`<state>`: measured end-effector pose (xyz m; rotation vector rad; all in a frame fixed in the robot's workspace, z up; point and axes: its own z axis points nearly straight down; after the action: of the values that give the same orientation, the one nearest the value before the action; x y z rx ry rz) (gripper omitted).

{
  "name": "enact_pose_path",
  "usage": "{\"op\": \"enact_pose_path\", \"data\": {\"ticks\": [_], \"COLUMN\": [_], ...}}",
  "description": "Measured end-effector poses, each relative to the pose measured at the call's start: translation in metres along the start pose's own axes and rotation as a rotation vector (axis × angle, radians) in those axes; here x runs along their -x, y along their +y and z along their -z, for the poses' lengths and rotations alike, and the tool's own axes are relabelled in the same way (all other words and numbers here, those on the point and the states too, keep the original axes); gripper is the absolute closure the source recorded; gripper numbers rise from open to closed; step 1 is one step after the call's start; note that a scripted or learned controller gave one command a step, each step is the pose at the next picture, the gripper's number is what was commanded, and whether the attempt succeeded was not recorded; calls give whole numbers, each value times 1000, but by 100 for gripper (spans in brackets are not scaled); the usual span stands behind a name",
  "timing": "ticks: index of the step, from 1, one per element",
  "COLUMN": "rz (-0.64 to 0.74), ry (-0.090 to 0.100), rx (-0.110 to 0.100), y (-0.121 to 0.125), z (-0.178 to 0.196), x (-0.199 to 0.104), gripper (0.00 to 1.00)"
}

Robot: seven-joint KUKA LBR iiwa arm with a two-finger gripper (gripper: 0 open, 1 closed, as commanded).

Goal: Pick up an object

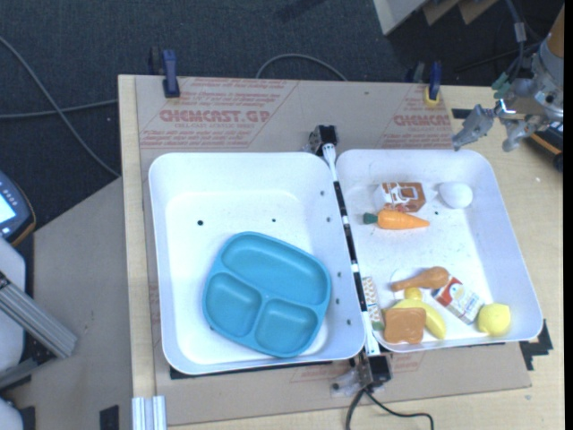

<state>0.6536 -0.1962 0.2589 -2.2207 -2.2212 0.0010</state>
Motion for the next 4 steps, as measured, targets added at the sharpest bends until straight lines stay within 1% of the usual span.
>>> {"op": "enact_pose_path", "data": {"ticks": [1, 2, 3, 4], "rz": [1, -3, -2, -6], "ry": [-2, 2, 2, -6], "rx": [10, -6, -6, 6], "y": [14, -38, -114, -113], "z": [-158, -175, -174, -131], "x": [-57, -50, -80, -13], "gripper": [0, 0, 0, 0]}}
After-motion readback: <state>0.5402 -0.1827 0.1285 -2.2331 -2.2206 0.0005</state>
